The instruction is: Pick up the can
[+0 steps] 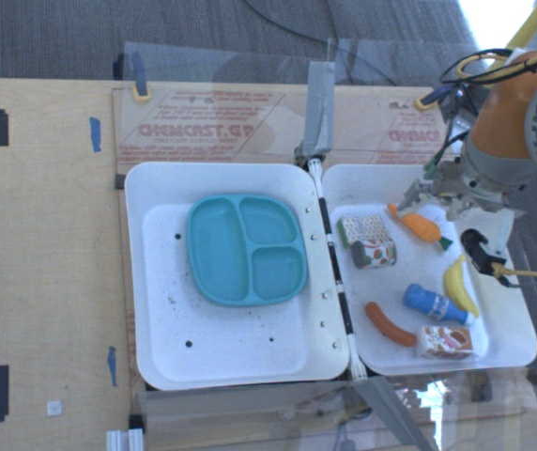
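The can [374, 253] lies on its side near the left wall of the right bin [522, 350], beside a patterned box [363, 228]. It looks stiff, light and prone to rolling, so gripping across its round body seems best. The tool [430, 194] hovers above the carrot [421, 226]; its state cannot be told. One can, one carrot, one banana [460, 286], one bottle [435, 303], one sausage [390, 324].

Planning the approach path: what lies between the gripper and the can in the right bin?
In the camera view, the orange carrot lies between the gripper and the can, nearer the gripper. White bin floor separates carrot and can.
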